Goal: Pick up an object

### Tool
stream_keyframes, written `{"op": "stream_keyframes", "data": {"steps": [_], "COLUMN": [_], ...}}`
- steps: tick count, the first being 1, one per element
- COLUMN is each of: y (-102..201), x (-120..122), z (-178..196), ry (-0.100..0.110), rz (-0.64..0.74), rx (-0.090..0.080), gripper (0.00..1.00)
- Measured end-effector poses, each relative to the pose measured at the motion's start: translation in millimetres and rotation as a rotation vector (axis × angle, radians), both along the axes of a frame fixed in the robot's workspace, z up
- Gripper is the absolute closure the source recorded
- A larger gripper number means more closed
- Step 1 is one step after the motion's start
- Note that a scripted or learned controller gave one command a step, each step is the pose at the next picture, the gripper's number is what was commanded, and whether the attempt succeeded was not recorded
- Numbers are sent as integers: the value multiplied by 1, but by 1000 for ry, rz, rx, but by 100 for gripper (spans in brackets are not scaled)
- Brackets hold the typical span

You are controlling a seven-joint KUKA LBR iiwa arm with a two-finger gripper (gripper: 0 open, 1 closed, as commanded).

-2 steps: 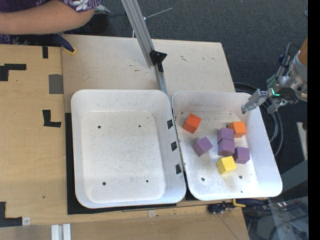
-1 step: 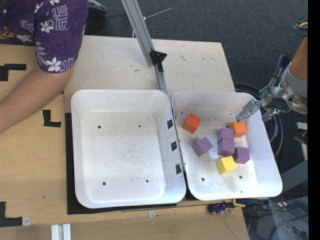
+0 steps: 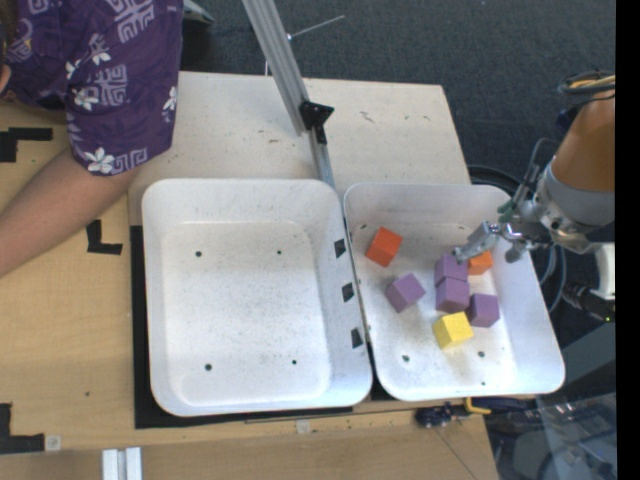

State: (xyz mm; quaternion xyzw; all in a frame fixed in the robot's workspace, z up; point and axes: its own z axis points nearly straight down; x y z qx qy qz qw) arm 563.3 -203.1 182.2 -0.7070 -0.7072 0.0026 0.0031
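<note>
The right bin holds several foam cubes. An orange cube lies near its left side, with a purple cube below it. Three more purple cubes cluster in the middle, and a yellow cube sits just below them. A small orange block lies at the right of the cluster. My gripper hangs over the bin's right part, just above that small orange block. It is open, and nothing sits between its fingers.
The left bin stands beside the right one. A slanted metal pole crosses the bench's back edge. A person in a purple shirt leans in at the top left, forearm near the left bin.
</note>
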Motion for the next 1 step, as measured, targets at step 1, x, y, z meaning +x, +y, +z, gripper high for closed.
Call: {"op": "stream_keyframes", "data": {"steps": [1], "y": [8], "x": [-5], "z": [-62], "ry": [1], "rz": [1], "rx": [1], "gripper": [0]}}
